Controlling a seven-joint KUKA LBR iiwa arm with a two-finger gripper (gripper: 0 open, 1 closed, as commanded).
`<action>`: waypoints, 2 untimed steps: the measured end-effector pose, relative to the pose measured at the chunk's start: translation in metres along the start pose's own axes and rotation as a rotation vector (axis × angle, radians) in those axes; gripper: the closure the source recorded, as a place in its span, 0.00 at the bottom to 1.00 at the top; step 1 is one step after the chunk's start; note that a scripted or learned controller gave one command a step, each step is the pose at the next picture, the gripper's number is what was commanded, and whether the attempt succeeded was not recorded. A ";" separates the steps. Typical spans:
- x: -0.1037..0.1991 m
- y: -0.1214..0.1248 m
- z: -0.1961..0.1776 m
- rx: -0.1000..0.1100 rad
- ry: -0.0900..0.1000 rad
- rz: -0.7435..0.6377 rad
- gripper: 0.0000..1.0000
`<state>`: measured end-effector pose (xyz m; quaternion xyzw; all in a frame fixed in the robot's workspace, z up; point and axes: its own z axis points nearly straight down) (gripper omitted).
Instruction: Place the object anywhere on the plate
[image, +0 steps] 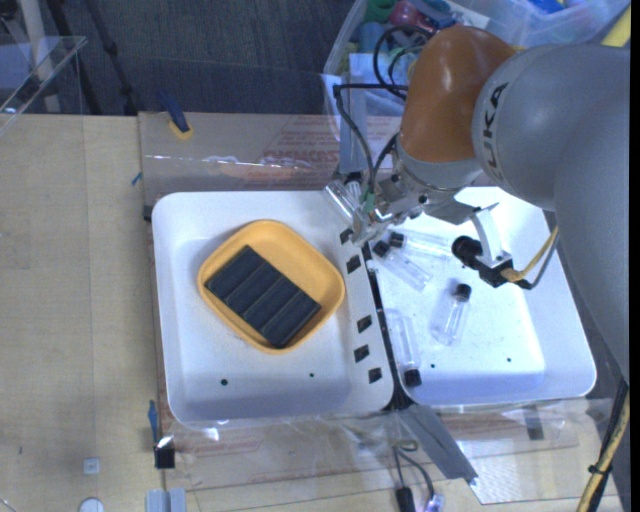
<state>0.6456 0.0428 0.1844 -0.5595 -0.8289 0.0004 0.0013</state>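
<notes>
Three clear vials (450, 312) lie beside hand (372, 222).

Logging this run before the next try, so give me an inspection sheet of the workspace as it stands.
Surface: two white bins side by side on a wooden bench.
Job's things: yellow plate bearing a dark ribbed slab in the left bin; clear vials with black caps scattered in the right bin.
Clutter: nothing seen.
Gripper: gripper low over the right bin's near-divider corner.
Cables: black cable looping behind the arm.
Surroundings: clear tub behind.
</notes>
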 end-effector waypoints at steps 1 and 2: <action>0.040 -0.024 0.000 0.000 0.000 -0.226 1.00; 0.040 -0.024 0.000 -0.001 0.000 -0.225 0.00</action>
